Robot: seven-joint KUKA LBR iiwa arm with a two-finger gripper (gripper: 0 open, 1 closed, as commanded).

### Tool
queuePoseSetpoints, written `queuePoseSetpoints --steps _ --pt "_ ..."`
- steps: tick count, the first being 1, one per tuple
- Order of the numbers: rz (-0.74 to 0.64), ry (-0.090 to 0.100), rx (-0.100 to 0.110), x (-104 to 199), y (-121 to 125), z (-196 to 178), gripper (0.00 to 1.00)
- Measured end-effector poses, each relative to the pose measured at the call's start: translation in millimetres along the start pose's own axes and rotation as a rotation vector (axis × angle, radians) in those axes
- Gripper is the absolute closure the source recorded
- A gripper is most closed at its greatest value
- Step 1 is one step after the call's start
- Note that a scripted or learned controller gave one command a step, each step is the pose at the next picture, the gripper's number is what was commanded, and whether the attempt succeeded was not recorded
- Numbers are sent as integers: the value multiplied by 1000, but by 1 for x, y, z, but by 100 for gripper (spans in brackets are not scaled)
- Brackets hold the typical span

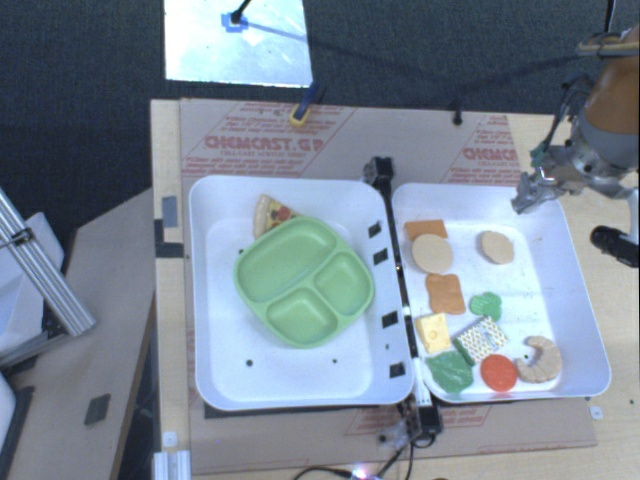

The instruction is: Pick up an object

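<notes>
gripper (528, 196): above right bin (580, 298) far rim, holds nothing; spread can't tell
cookie (495, 247): round, tan, near gripper

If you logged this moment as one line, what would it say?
gripper: above right bin's far corner, holding nothing | toy food: untouched in right bin | green divided plate: left bin

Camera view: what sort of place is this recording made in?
Likely a robotics lab bench for pick trials: two white bins, toy food such as a croissant, and a grey arm's gripper above.
</notes>
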State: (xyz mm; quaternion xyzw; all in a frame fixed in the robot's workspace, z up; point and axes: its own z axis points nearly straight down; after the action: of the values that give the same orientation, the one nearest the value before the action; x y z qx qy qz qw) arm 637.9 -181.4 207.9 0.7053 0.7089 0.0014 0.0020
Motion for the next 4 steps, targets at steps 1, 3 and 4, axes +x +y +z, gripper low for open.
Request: queuePoseSetpoints --steps 1,3,4 --pt "0 0 1 0 1 -17 100" --pt "0 0 3 93 -10 -9 100" --pt "-3 2 5 148 -32 -18 100"
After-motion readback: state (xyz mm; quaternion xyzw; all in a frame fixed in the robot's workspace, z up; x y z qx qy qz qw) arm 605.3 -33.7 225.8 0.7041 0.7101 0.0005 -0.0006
